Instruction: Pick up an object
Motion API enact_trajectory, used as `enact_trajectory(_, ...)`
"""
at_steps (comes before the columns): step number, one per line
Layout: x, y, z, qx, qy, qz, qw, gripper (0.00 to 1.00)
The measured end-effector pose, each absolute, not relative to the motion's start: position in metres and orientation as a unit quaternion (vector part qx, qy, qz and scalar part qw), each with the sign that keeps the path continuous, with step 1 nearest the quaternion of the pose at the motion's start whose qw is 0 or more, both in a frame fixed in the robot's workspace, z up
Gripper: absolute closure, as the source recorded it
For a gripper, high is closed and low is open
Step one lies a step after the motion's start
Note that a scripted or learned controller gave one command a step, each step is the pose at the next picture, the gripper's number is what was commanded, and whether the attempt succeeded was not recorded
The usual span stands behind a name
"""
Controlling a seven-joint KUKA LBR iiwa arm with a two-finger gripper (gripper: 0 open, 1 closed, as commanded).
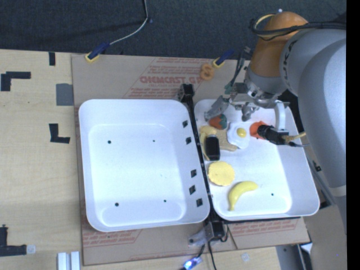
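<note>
My gripper [232, 112] hangs over the far part of the right bin [281, 176], open, with nothing between its fingers. One finger [217, 108] is right above a red and green toy [218, 121]. The other finger [247, 112] is just beyond a fried egg toy [240, 134]. An orange-red piece [257, 129] lies to the right of the egg. A small black object [212, 147] rests by the bin's left wall, with a pale yellow piece [206, 133] behind it. Nearer the front lie a round yellow disc [221, 173] and a banana [241, 192].
The left bin [135, 162] stands beside the right one, and a row of black clips [194, 173] runs along their shared edge. Both bins rest on a cardboard sheet [163, 80]. An orange ring [207, 71] lies on the cardboard behind the bins.
</note>
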State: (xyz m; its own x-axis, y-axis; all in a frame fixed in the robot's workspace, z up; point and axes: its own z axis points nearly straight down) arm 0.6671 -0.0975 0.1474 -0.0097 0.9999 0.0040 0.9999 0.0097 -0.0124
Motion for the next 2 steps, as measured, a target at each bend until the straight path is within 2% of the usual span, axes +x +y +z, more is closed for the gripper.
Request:
enact_trajectory(1,0.644,-0.104,0.083,-0.705,-0.709,0.0008,-0.003,0.0)
enact_trajectory(2,0.648,-0.101,0.098,-0.704,-0.711,-0.0022,-0.005,1.0)
